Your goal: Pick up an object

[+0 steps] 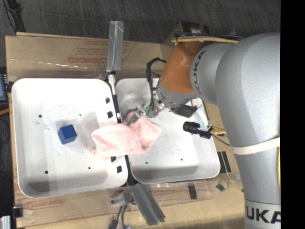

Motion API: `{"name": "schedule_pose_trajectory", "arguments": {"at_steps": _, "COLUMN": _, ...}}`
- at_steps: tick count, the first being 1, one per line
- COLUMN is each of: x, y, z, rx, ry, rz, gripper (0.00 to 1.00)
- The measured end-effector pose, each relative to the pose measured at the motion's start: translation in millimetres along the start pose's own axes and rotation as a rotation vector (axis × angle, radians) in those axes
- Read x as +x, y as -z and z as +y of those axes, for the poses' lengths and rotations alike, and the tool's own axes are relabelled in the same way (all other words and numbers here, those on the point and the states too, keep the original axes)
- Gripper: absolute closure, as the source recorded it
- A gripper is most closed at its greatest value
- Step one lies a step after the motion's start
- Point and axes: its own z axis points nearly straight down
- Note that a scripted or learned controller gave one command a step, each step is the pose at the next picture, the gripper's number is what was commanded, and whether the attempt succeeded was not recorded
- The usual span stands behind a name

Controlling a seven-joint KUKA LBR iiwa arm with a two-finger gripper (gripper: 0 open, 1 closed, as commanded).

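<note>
At pink cloth (125, 138): end effector (135, 118).

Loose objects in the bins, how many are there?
2: a blue cube in the left bin, and a pink cloth draped across the divider between both bins. The cloth may hide more.

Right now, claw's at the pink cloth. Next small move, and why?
Probably a short straight lift to test the grasp. The claw sits at the upper edge of the pink cloth, which drapes across the divider between both bins; whether it grips the cloth is unclear.
</note>
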Motion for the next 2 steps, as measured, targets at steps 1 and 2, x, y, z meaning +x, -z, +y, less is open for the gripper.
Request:
{"name": "schedule_pose_trajectory", "arguments": {"at_steps": 1, "x": 0, "y": 10, "z": 1, "rx": 0.0, "ry": 0.004, "rz": 0.001, "gripper": 1.0}}
{"name": "schedule_pose_trajectory", "arguments": {"at_steps": 2, "x": 16, "y": 100, "z": 69, "rx": -0.001, "ry": 0.12, "rz": -0.001, "gripper": 1.0}}
